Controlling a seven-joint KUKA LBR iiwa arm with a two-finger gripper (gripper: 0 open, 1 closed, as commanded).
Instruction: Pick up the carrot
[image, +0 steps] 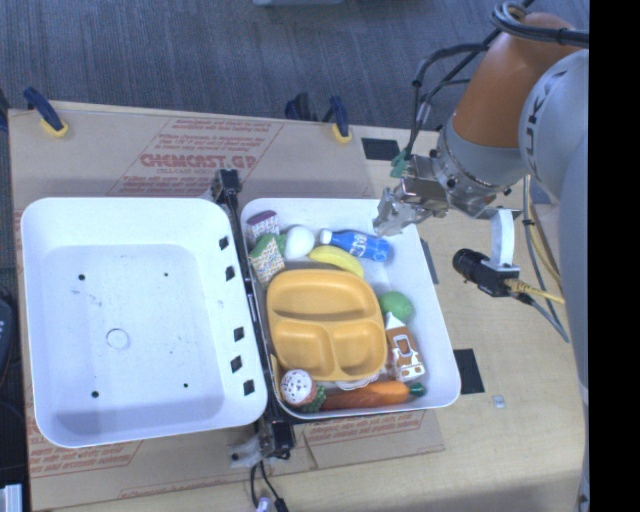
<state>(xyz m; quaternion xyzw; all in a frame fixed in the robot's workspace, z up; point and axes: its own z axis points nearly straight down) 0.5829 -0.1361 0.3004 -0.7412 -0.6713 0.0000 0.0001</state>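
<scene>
Left bin: white, shallow, far left of the jaws, bare floor with a few small holes.

Right bin: white, crowded, directly below and left of the jaws.
- Patterned packet: upright against the left wall, left of the jaws.
- White ball: at the far wall.
- Patterned ball: near corner.
- Yellow divided tray: centre, lying over other items and pressing them to the walls.
- Banana: wedged behind the tray.
- Carrot: along the near wall, well below the jaws, partly tucked under the tray's edge; judged awkward to reach.
- Blue bottle: on its side, just beside the jaws.
- Green ball: right of the tray.
- Small carton: by the right wall.

Gripper: over the bin's far right corner, holding nothing; jaws' width, cannot tell.
</scene>
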